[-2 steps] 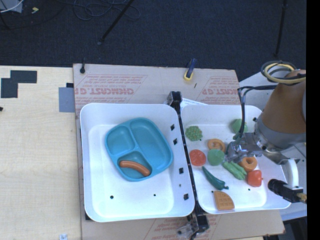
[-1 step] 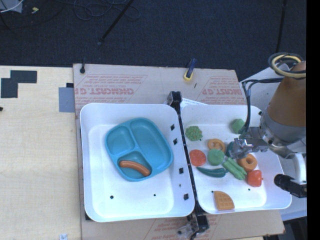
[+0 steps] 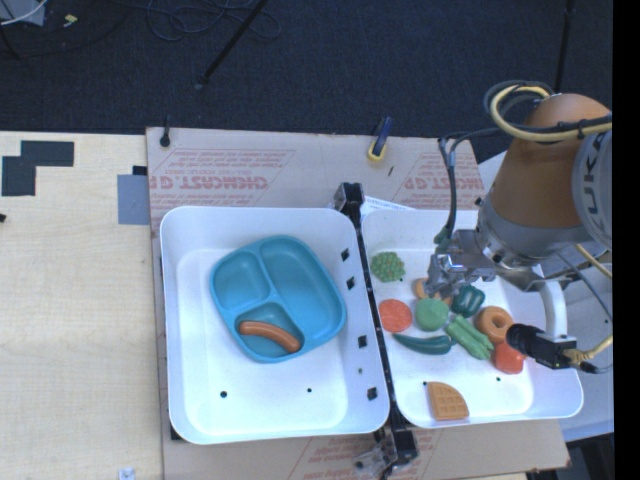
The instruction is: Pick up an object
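nearest me in the right bin (image 3: 560, 408) i see a tan waffle-like wedge (image 3: 447, 401) lying flat near the bin's front edge, well apart from everything else. farther in sits the cluster of toy food: a red piece (image 3: 509, 360) at the right, an orange ring (image 3: 494, 322) just beyond it, a green cucumber-like piece (image 3: 468, 337) touching a dark green pod (image 3: 424, 344), a red tomato slice (image 3: 395, 315) at the left of the group, and a round green ball (image 3: 432, 313) between the slice and the ring. a green pepper-like piece (image 3: 467, 299) lies just beyond the ball. the gripper (image 3: 442, 273) hangs right over the far edge of this cluster, its metal tip just above the green ball and beside the pepper piece; an orange scrap (image 3: 421, 289) peeks out at its left. i cannot tell how its fingers stand, nor whether anything is between them. a broccoli floret (image 3: 388, 265) lies alone to the left of the gripper, near the divider. in the left bin (image 3: 190, 388) a blue divided plate (image 3: 277, 296) holds a sausage (image 3: 269, 335) in its near compartment.
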`<state>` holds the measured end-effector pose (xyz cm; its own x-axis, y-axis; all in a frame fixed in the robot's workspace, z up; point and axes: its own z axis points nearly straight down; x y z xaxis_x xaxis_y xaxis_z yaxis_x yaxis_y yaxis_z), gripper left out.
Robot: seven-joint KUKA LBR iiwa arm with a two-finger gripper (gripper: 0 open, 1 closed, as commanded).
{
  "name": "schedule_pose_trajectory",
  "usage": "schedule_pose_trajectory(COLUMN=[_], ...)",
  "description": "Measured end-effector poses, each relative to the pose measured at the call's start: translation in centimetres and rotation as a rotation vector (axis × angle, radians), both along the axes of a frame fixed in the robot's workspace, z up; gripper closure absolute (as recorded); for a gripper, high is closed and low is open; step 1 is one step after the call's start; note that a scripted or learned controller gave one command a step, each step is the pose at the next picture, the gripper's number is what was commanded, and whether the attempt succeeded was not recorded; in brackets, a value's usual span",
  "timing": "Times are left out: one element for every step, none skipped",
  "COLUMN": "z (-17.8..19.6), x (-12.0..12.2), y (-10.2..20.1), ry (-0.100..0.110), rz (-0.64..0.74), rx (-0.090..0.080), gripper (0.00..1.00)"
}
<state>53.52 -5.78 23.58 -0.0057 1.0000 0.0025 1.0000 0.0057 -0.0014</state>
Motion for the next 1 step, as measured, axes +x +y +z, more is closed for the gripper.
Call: schedule_pose_trajectory(z=[-0.12], x=[3.59], y=[5.16], ry=[0.001], rz=[0.0], rx=[0.0], gripper=[1.0])
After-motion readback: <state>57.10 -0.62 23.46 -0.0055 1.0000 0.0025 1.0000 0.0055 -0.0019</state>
